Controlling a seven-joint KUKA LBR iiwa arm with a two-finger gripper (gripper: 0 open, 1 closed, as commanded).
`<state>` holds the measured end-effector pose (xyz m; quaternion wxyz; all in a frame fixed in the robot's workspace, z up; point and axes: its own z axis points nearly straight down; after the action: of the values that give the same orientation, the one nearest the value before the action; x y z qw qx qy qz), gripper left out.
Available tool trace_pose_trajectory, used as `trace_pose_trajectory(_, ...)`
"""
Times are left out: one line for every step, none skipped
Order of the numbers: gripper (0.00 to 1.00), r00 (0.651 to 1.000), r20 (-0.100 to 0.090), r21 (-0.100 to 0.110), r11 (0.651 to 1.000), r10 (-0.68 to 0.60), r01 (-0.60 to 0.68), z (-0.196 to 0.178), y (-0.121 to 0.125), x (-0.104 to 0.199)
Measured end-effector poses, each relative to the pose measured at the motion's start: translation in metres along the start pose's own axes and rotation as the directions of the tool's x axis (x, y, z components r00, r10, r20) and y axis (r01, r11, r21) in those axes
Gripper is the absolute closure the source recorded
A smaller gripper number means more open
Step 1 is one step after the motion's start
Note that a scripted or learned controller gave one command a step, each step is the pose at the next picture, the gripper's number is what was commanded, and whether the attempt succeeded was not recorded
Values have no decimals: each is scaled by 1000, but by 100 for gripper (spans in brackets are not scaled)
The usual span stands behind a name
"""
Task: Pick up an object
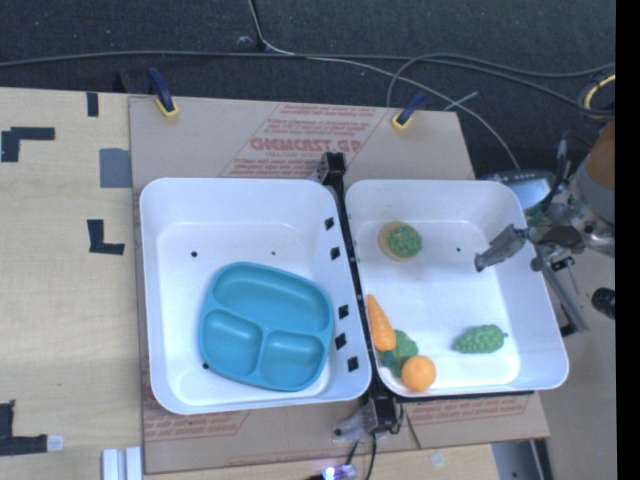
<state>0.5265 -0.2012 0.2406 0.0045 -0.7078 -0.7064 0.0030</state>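
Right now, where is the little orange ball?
The orange ball sits in the right bin, near its front edge, touching the green leafy toy beside the carrot.

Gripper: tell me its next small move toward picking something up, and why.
Probably move the gripper toward the near side of the right bin and lower over the green bumpy toy. The gripper sits at the bin's right wall with nothing seen between its fingers, and that toy is the nearest piece lying apart from the others.
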Motion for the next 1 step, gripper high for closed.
trace_pose_trajectory(0, 1000, 2, -9, 1000, -3, 3, -5, 2, 0)
